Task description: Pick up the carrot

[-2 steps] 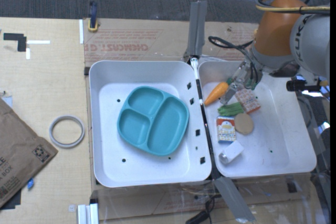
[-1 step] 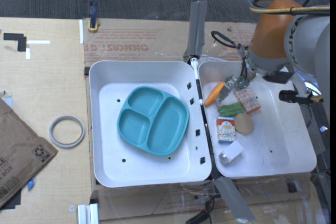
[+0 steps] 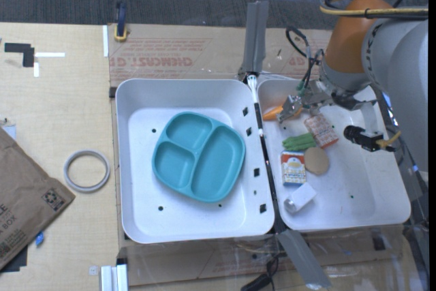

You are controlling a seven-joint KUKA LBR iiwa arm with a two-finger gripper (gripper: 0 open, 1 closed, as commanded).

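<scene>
Because the carrot point(image 3: 273, 112) looks like a small toy piece, probably moulded plastic, it should be light, stiff and rather smooth, so it will not crush but may slide or roll if pinched off-centre. It lies in the right bin point(image 3: 381, 197), at the far left corner, close against the wall that divides the two bins, with its length running roughly left to right. The best hold, I judge, is across its thicker middle, fingers closing across the short axis rather than along the taper, since a grip near the thin tip would likely squirt it out. The wall beside it leaves little room for a finger on that side, which makes the approach awkward.

The gripper point(image 3: 294, 105) is just beside the carrot's right end, low in the bin; whether it touches the carrot cannot be told. How far the jaws stand apart is not readable from this angle, and nothing can be seen clearly held between them.

Near the carrot, toward the front, lie a green vegetable piece point(image 3: 299, 142), a reddish packet point(image 3: 320, 130), a round tan disc point(image 3: 316, 161), a small printed carton point(image 3: 293, 167) and a white block point(image 3: 300, 196). None of them crowd the carrot closely. The left bin point(image 3: 136, 146) holds a teal divided plate point(image 3: 199, 156). A roll of tape point(image 3: 86, 170) rests on the bench outside.
</scene>
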